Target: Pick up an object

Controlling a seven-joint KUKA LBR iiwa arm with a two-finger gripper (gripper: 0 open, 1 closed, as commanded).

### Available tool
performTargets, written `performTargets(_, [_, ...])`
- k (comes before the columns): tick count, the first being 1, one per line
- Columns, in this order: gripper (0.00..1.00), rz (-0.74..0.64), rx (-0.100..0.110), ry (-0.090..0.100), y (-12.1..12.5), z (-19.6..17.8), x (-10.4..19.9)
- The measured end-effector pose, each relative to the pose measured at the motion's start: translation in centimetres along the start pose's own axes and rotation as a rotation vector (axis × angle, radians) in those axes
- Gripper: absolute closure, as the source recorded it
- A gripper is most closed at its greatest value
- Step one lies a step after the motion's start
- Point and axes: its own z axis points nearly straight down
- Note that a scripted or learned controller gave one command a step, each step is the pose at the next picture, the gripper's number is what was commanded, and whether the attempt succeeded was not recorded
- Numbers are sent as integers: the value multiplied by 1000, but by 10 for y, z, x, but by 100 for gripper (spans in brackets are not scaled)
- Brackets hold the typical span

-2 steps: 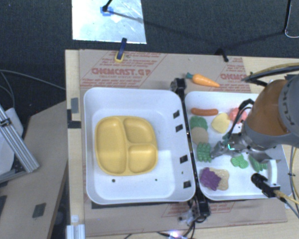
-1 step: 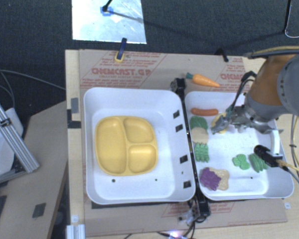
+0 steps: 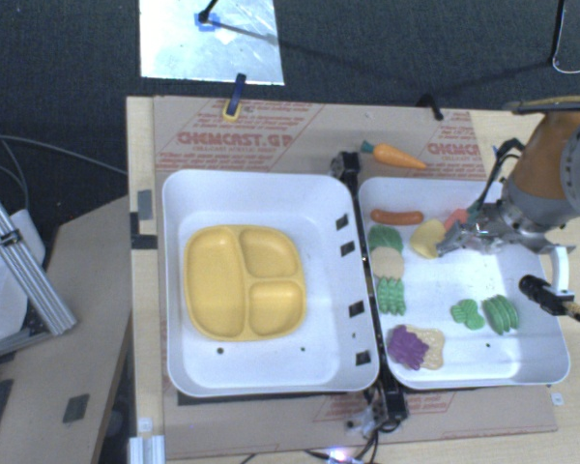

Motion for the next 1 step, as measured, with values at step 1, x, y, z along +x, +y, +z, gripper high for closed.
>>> performTargets(1, [0,-7,-4,1,41,-1,-12])
